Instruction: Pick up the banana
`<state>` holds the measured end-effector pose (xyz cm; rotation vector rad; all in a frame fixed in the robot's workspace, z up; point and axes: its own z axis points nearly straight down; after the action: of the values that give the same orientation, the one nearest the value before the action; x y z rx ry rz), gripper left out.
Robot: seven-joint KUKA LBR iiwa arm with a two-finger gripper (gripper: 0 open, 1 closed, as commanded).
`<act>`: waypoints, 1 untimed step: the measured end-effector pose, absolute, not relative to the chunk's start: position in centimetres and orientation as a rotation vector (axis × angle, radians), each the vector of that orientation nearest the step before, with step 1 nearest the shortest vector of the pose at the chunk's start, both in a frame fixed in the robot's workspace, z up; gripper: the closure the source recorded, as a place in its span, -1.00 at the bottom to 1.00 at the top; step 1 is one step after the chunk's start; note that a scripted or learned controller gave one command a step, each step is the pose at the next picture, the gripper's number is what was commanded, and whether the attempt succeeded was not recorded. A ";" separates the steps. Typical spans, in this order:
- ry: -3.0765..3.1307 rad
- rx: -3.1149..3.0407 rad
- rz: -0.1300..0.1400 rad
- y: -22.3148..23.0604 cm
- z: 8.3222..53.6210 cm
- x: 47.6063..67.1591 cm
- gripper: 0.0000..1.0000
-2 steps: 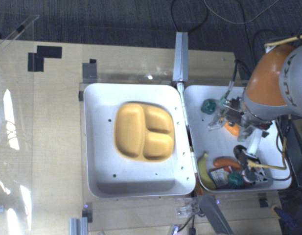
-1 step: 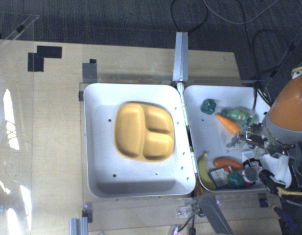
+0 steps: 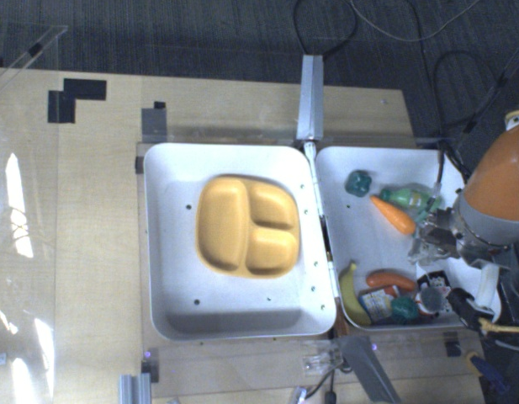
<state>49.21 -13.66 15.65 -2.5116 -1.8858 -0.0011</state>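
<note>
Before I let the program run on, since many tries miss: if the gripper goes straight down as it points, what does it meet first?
Probably the bare floor of the right bin, beside the carrot; depth is unclear. The gripper is well off the banana.

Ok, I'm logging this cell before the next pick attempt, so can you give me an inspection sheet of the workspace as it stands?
Surface: wooden bench bearing two white bins; left bin, right bin.
Job's things: banana lies along the right bin's lower left edge, apart from the tool.
Clutter: yellow divided tray in the left bin; in the right bin a carrot, a green bottle, a teal object, a red-orange item and a small packet.
Grippers: tool over the right bin's right side; finger state unclear.
Cables: black cables looped on the floor behind the bench.
Surroundings: dark carpet; black tape marks on the bench.
</note>
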 end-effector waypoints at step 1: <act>-2.155 -2.289 -0.002 -19.0 18.2 48.8 1.00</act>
<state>48.83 -19.00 18.22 -2.2889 -2.1550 -0.0016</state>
